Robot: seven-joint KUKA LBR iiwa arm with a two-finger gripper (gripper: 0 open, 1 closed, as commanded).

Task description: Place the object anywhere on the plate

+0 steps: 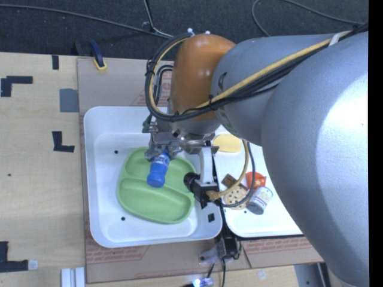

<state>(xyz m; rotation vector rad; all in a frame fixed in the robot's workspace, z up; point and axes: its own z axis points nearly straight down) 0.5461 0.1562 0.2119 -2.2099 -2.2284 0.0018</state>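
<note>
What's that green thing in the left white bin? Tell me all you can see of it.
It is the green plate, a pale green, smooth, plastic-looking dish with rounded lobes and shallow divided hollows. It lies flat on the floor of the left bin, filling much of it. A small blue bottle hangs over or rests on its upper middle, right under the gripper; I cannot tell whether it touches the plate. The arm hides the plate's upper edge.
</note>
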